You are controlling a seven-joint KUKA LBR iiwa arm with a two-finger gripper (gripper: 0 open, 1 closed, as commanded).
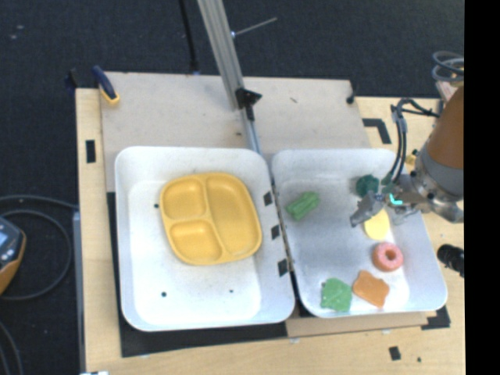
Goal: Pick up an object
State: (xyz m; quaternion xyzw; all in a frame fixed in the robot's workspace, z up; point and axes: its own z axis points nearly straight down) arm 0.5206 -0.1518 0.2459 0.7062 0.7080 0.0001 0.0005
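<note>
Left bin (133,209) on the worktop (164,108) holds 1 yellow divided plate (211,216), well apart from the gripper and not a likely target. In the right bin (312,170), taking the gripper as landmark: a light green block (302,205) lies well to its left, long axis tilted, up toward the right. A green leafy piece (337,295) sits below and left of the gripper, at the near rim, with an orange piece (371,288) touching or just beside it on the right. Dark green piece (367,184) sits just above the gripper. Gripper (369,212) hangs over the right half of this bin, arm (447,147) coming in from the right. Can't tell its finger state at this resolution, and nothing visibly sits between the fingers, so no grasp yet by my read. Yellow piece (378,226) is the nearest thing, just below and slightly right, partly tucked under the gripper body. Pink ring (387,256) lies further below that. Likely pick is the yellow piece: the move turns on a short shift down-right before descending. Risk: the dark green piece is close enough to get nudged.
</note>
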